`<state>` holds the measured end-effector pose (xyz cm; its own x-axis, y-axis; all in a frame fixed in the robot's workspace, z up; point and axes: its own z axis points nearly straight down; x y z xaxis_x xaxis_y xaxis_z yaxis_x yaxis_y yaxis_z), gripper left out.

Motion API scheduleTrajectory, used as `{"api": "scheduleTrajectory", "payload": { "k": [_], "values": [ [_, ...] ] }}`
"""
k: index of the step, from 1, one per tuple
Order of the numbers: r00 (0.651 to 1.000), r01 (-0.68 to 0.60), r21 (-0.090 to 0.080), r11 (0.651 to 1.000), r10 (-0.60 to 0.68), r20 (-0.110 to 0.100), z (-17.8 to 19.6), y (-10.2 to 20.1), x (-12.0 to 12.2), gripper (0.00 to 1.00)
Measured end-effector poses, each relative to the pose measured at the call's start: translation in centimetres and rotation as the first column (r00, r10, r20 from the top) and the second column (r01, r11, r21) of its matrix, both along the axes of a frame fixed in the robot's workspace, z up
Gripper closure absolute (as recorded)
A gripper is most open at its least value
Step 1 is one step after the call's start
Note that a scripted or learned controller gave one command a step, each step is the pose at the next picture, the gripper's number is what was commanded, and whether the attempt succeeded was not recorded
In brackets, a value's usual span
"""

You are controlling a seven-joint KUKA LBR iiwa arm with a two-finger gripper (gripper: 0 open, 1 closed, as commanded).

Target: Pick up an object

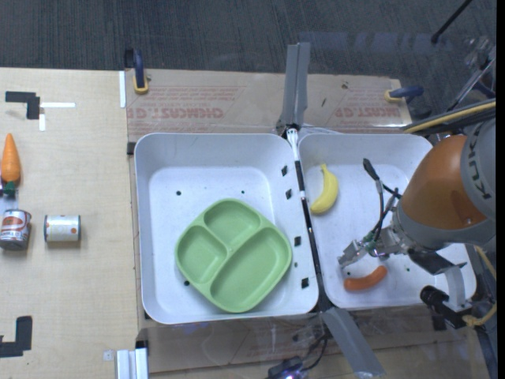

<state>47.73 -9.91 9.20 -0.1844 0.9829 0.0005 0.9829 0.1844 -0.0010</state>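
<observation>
From my screen, the camera view showed the gripper (357,253) low in the right bin (410,144), right above and touching or almost touching the orange sausage (365,279), which I think it wanted to grab; nothing sat between its fingers, and I could not tell how wide they were. I counted two things in that bin, the sausage near the front and one banana (325,189) farther back by the left wall, well apart. The left bin (158,212) held one green plate (233,254) with three parts, and on the bench far left lay one carrot (9,159) and two cans (61,230).
</observation>
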Motion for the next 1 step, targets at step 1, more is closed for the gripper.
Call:
{"api": "scheduleTrajectory", "payload": {
  "k": [1],
  "values": [
    [0.995, -0.096, -0.001, 0.995, 0.096, 0.001, 0.03, -1.55, 8.27, 0.00]
  ]
}}
